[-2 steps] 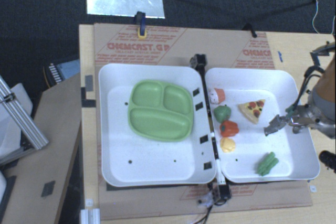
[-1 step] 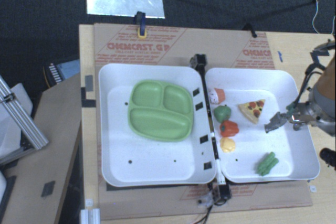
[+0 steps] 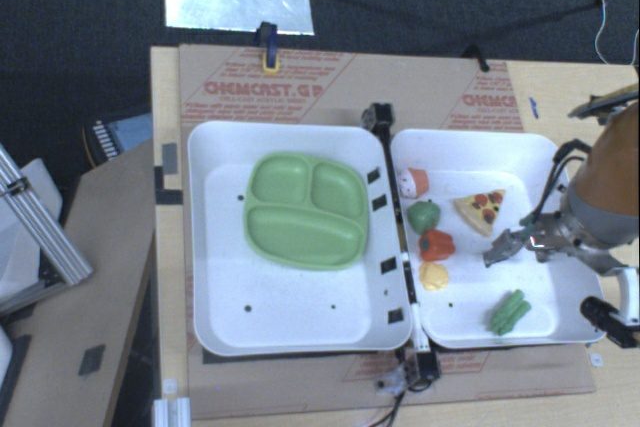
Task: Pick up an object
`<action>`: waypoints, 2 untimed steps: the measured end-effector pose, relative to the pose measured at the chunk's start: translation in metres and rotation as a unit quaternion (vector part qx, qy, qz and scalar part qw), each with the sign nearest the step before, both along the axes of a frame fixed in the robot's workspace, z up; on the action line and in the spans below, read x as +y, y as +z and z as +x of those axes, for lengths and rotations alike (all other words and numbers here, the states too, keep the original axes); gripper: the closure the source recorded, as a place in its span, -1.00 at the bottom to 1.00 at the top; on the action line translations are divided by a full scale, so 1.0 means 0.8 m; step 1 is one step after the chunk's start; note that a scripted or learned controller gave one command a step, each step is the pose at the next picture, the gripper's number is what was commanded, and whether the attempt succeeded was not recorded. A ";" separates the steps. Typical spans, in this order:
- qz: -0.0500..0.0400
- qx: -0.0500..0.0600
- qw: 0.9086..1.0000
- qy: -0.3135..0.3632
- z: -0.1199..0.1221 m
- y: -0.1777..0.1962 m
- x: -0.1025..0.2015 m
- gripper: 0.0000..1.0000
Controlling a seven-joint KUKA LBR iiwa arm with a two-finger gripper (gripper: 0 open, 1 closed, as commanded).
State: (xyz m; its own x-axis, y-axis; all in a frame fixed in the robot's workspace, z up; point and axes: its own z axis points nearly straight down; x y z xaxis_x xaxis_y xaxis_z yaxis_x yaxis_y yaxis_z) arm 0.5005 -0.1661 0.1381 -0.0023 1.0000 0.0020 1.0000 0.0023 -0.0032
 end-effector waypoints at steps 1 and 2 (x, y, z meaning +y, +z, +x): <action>0.000 0.000 1.000 0.000 -0.001 -0.066 0.001 -1.00; -0.001 -0.003 1.000 0.000 0.002 -0.049 0.000 1.00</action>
State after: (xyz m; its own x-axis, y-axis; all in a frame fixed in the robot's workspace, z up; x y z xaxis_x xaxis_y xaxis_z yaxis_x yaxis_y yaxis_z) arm 0.5019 -0.1662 0.0988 -0.0024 1.0000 -0.0008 1.0000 0.0024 0.0025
